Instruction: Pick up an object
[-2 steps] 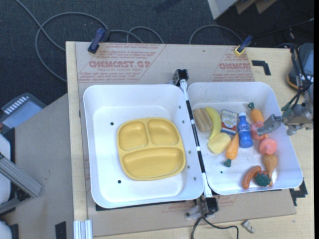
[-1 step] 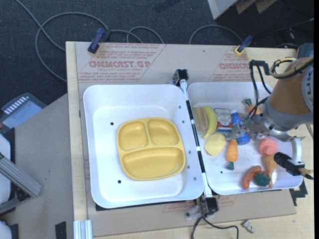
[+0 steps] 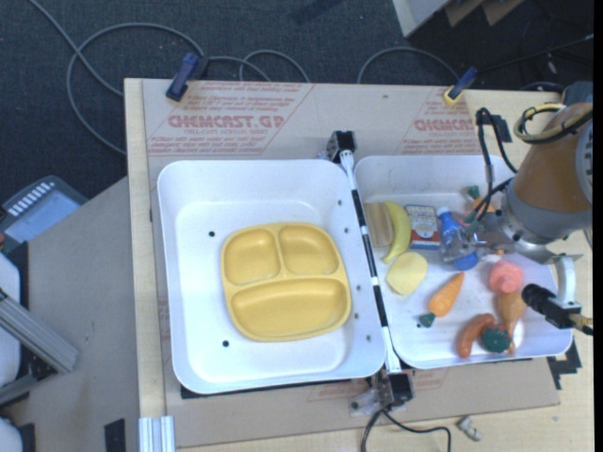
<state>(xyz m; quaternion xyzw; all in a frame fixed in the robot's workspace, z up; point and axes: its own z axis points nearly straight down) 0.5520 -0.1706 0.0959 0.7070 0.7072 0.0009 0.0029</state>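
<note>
Camera view: my arm [image 3: 551,186] enters from the right and reaches over the right bin [image 3: 415,342]. My end effector [image 3: 459,241] sits low near the middle of that bin, beside a small packet [image 3: 423,224]; I cannot tell how it is set. The banana [image 3: 398,231] lies just left of the packet, with a pale yellow round piece [image 3: 407,273] below it. A carrot [image 3: 447,293] lies near the bin's centre, tilted. A pink item [image 3: 506,277] lies to its right. An orange sausage-shaped item [image 3: 471,334] and a dark green piece [image 3: 496,341] lie at the front wall. The left bin [image 3: 188,347] holds a yellow divided plate [image 3: 283,281]. Both bins rest on the table [image 3: 151,252].
</note>
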